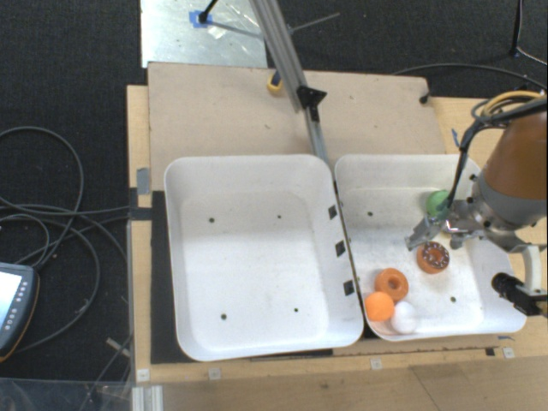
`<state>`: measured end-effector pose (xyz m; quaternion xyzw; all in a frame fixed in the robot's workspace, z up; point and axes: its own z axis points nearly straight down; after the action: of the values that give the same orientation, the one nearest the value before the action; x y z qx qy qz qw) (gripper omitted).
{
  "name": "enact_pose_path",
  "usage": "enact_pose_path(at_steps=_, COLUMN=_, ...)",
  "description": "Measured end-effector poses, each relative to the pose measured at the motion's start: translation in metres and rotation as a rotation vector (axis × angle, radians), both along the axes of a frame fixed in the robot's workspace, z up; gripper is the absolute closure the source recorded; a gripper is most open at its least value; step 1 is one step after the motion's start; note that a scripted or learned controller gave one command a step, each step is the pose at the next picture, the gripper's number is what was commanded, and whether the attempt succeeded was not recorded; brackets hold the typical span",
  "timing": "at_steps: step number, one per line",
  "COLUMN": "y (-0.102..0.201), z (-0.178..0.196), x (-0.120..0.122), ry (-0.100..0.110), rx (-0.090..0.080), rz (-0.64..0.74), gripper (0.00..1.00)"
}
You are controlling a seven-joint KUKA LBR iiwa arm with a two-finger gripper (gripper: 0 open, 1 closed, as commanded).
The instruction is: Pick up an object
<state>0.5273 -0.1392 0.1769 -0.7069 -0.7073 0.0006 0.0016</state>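
The right bin (479, 315) holds several small objects. A green object (437, 201) lies near its middle, partly hidden by the arm. A brown sprinkled donut (433, 258) sits just below my gripper (435, 232), which hangs low over the bin between the green object and the donut. I see nothing clearly held in it. An orange ring (392, 282), an orange ball (379, 306) and a white ball (403, 317) cluster at the bin's front left corner.
The left bin (184, 178) lies beside the right one, their rims meeting at a divider with black clips (340, 248). A grey pole (282, 41) slants over the back of the bench. Cables lie on the floor at left.
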Motion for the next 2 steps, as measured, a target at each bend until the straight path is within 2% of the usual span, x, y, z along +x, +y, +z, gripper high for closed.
enact_pose_path(at_steps=1, y=-0.004, z=-0.046, x=0.007, ry=-0.001, rx=-0.001, rz=0.000, gripper=0.00)
enact_pose_path(at_steps=2, y=-0.005, z=-0.032, x=0.008, ry=-0.006, rx=-0.002, rz=0.001, gripper=1.00)
